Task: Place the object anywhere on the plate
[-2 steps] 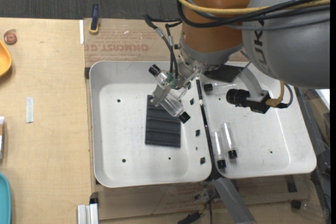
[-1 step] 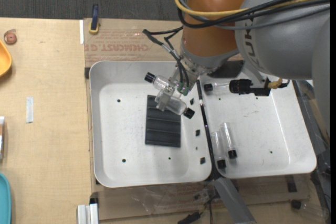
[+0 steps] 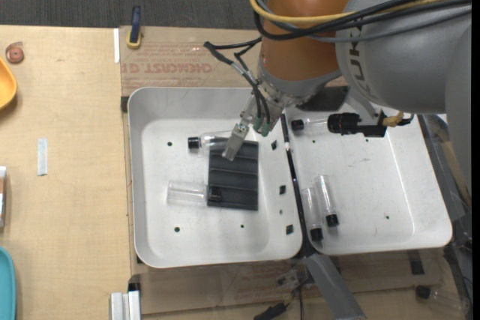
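Note:
A black ribbed plate point(image 3: 234, 176) lies in the middle of the left bin point(image 3: 150, 161). My gripper point(image 3: 236, 142) hangs over the plate's far edge, slanting down to the left. A clear tube with a black cap point(image 3: 205, 142) lies just left of the gripper, beside the plate's far left corner; whether the gripper touches it is unclear. A second clear tube point(image 3: 187, 194) lies left of the plate, its black cap end against the plate's near left corner.
In the right bin point(image 3: 390, 191), two clear tubes with black caps point(image 3: 321, 207) lie side by side near the divider, and another point(image 3: 309, 122) lies at the far edge. The arm's bulk overhangs the far right. Cardboard lies behind the bins.

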Robot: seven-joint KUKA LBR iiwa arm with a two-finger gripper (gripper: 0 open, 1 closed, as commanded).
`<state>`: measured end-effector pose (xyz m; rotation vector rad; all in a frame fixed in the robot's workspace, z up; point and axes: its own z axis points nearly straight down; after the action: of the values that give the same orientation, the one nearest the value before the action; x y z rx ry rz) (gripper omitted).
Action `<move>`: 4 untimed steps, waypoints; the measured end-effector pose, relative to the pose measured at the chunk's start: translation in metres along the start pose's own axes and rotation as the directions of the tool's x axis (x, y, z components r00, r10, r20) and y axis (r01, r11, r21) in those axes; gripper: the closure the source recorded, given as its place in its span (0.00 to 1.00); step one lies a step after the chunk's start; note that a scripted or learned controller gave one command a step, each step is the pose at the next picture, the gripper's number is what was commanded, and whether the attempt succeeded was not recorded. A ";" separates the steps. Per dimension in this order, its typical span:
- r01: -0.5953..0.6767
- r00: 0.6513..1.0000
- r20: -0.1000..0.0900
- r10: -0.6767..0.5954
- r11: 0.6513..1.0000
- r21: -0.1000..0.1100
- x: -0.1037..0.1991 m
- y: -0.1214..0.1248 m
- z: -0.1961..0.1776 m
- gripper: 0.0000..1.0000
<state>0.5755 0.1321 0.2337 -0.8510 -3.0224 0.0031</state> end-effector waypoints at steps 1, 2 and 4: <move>-0.006 1.000 0.000 0.006 1.000 0.000 -0.002 -0.001 -0.008 1.00; 0.297 0.955 0.003 -0.297 0.955 -0.002 0.046 -0.002 -0.069 1.00; 0.559 0.829 0.005 -0.559 0.829 -0.002 0.056 0.044 -0.081 1.00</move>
<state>0.5507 0.1988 0.3148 0.0687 -3.1432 -0.0005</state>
